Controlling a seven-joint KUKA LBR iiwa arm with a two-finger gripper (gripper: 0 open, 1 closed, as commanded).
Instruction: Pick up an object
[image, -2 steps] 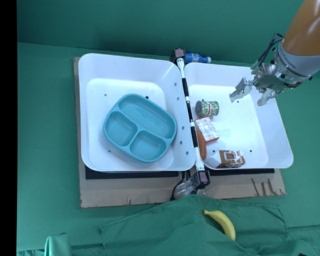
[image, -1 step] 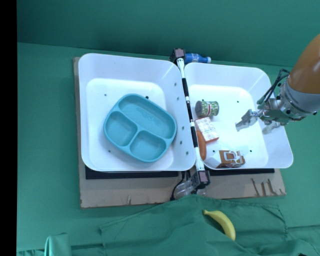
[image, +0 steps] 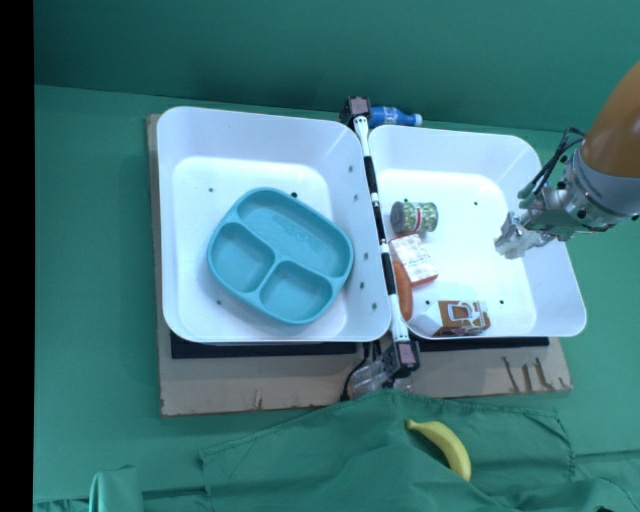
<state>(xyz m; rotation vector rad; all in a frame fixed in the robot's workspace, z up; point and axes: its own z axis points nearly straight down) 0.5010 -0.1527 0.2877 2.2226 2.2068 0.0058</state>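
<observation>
The right bin (image: 545, 300) holds a small can with a green label (image: 414, 217), a white and orange carton (image: 413, 260), an orange thing (image: 403, 291) lying along the divider and a small brown and white box (image: 461, 316). My gripper (image: 511, 240) hangs over the right side of this bin, well to the right of the can and above the small box. Nothing shows between its fingers.
The left bin (image: 190, 150) carries a blue divided plate (image: 280, 256). A blue bottle (image: 392, 117) lies behind the bins at the divider. A banana (image: 445, 446) rests on the green cloth in front. Cardboard lies under both bins.
</observation>
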